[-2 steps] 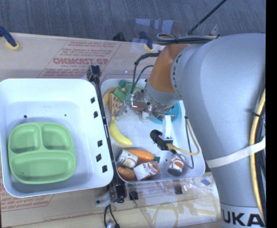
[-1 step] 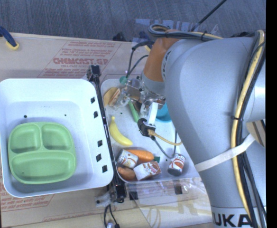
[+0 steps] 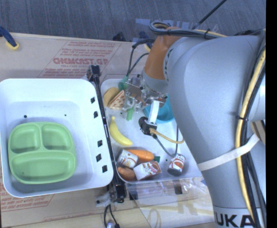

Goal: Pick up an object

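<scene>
A grey arm with an orange band reached in over the right-hand bin [image 3: 111,85], its gripper [image 3: 131,103] low over the bin's far end; whether anything sat in its grasp could not be told from where the camera stood. Just below the gripper a banana [image 3: 118,133] lay along the bin's left wall, its long axis running from the far left down toward the near right, its tip pointing toward the bin's middle. A sandwich-like wedge [image 3: 114,98] rested at the far end beside the gripper. At the near end a carrot [image 3: 141,154] lay crosswise above a small carton [image 3: 147,170], with a small can [image 3: 177,164] to their right. A blue cup [image 3: 164,109] sat partly hidden under the arm. The left-hand bin [image 3: 43,87] held a green divided plate [image 3: 42,152].
</scene>
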You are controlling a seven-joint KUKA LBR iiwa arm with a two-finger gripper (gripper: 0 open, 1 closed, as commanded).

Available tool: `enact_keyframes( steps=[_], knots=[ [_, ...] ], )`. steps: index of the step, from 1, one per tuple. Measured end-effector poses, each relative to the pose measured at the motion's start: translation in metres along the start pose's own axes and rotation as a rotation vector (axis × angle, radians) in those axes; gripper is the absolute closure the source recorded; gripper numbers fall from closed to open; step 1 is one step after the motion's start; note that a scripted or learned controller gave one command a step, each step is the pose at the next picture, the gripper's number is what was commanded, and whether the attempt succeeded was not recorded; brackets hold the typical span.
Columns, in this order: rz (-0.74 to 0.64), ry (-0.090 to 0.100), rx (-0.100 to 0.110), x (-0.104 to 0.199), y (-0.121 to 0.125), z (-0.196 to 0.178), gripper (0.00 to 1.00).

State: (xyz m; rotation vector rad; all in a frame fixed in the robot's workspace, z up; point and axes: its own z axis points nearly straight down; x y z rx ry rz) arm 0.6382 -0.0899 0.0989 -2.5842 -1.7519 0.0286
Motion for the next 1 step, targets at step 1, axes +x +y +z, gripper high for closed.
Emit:
enact_keyframes(
  steps=[1],
  knots=[
    [-0.19, 0.001, -0.025, 0.0365, -0.0502, -0.1053, 1.0]
  ],
)
